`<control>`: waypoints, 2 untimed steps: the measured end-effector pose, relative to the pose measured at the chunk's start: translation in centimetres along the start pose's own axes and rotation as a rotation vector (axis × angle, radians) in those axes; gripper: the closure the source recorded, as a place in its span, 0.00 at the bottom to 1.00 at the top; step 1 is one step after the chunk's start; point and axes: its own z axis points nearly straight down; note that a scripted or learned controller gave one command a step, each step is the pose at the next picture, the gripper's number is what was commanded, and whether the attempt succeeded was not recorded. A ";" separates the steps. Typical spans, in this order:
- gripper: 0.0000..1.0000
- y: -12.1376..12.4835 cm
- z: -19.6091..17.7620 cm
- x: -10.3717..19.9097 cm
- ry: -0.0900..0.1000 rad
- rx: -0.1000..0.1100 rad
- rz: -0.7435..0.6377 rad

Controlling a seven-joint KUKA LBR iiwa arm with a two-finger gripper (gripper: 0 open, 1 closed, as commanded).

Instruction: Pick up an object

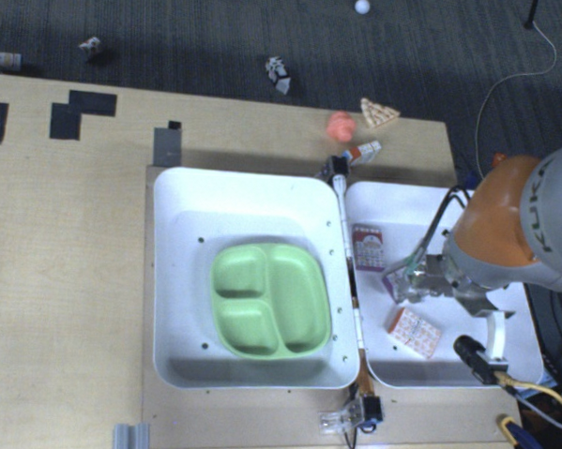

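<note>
Two shallow white bins, left one (165, 288) and right one (395, 201). One green divided plate (270, 300) with three compartments, in the left bin. Two flat printed items in the right bin: one red-and-white card (367, 247), one patterned packet (414, 333). One pink ball (341, 126) and one wedge-shaped piece (379, 113) on the bench. One white ball (362, 5) on the floor.

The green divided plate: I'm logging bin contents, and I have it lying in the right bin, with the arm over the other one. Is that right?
Not quite. The camera view shows the green divided plate lying in the left bin; it is the right bin that the arm is over.
</note>
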 end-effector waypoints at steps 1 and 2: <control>0.00 0.0 0.0 0.0 0.000 0.000 0.000; 0.00 -3.5 3.2 -0.3 0.000 0.011 0.005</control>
